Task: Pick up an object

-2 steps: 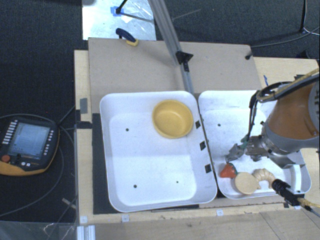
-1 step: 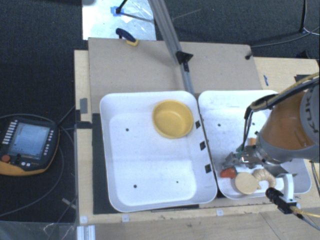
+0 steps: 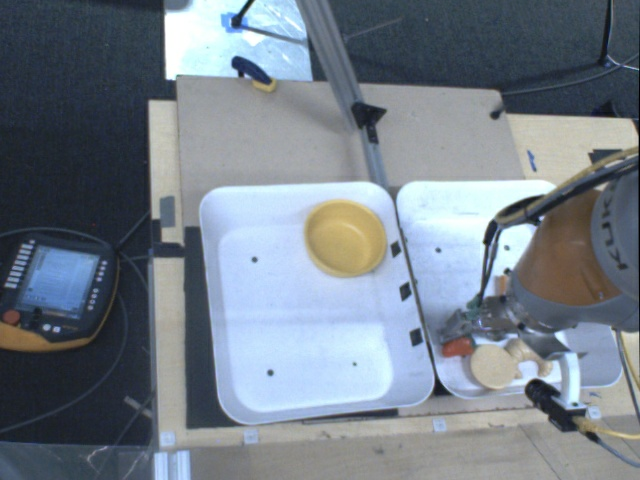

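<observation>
A: Which objects are seen in the right shallow white plastic bin (image 3: 455,213)?

B: A small red object (image 3: 458,347) is seen near the bin's front left corner. A round pale tan disc-like object (image 3: 491,367) is placed just beside it, to the right. More pale rounded pieces (image 3: 528,356) are seen next to the disc, partly hidden under the arm.

A: And the gripper?

B: The two-finger gripper (image 3: 466,323) is lowered into the right bin, directly above the red object and close to the tan disc. The jaws are blurred and crowded by cables, so how far they are parted cannot be told. Nothing is clearly seen between the fingers. The grey arm with the orange band (image 3: 560,258) is reached in from the right, over that bin.

A: The left bin?

B: A yellow round plastic bowl (image 3: 345,237) is set upright in the left shallow white plastic bin (image 3: 300,368), near its back right corner, well apart from the gripper.

A: Surroundings?

B: Both bins are placed on a brown cardboard-covered bench (image 3: 280,128). A grey metal pole (image 3: 340,63) is slanted across the back. A black and orange handheld control pendant (image 3: 55,288) is laid on the dark floor at left.
</observation>
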